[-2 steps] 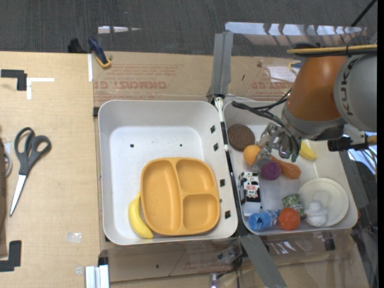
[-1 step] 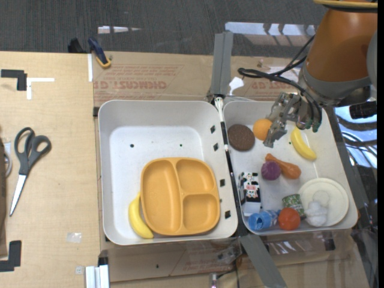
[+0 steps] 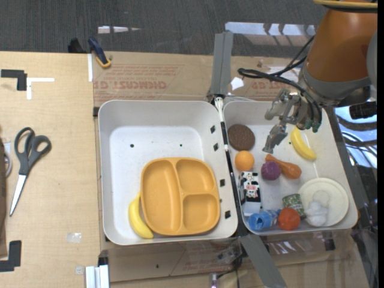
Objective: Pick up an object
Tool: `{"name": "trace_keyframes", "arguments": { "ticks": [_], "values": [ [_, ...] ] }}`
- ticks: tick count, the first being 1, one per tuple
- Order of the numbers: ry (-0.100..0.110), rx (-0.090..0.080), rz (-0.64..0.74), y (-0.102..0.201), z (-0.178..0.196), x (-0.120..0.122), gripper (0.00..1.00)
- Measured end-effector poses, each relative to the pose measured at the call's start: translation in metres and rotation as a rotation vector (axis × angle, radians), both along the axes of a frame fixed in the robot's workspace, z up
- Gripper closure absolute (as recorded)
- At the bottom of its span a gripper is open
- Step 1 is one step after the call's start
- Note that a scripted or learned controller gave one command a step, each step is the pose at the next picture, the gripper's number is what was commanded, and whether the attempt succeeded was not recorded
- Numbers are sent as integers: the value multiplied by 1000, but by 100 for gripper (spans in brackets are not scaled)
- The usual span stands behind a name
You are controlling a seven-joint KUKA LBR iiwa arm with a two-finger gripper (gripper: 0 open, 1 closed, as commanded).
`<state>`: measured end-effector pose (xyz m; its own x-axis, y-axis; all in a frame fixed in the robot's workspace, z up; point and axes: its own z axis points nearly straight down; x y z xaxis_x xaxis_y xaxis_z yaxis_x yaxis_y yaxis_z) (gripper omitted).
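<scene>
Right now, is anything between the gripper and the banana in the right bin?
Nothing visible. The gripper hangs over the right bin, just left of the banana, with bare white floor between them. The brown round cookie lies on the gripper's other side.

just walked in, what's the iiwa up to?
The arm is reaching in from the right, with its pincer hanging over the right bin, between the brown cookie and a banana. Nothing shows between its fingers, so no pick yet. The right bin also holds an orange, a purple piece, a white plate and other small items. The left bin holds a yellow divided tray with a second banana beside it.
</scene>
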<state>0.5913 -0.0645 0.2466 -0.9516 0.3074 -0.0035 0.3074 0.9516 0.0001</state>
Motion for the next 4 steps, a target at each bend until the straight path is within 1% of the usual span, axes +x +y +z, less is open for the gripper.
{"name": "trace_keyframes", "arguments": {
  "ticks": [1,2,3,4],
  "values": [
    [-7,3,-274,-32,-129,-27,0],
    [-39,2,-255,-38,-139,-65,0],
    [-16,5,-502,-30,-141,-14,0],
    [-27,2,-546,-61,-143,-60,0]
  ]
}}
